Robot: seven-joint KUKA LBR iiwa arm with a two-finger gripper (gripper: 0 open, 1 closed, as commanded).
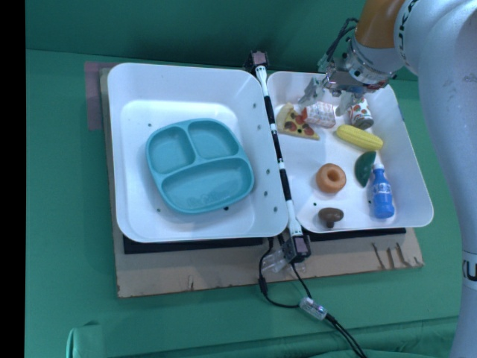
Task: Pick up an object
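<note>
I see even, bright overhead light; the white bins (186,80) glare mildly, shadows fall soft and short, focus stays fair, and the near arm (447,125) blurs slightly.

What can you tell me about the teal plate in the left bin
The teal plate is a rounded-square divided dish, plastic by its look, with three compartments: two small ones at the far side and one wide one nearest the camera. It lies flat, right way up and slightly turned, near the middle of the left bin. It touches only the bin floor.
</note>
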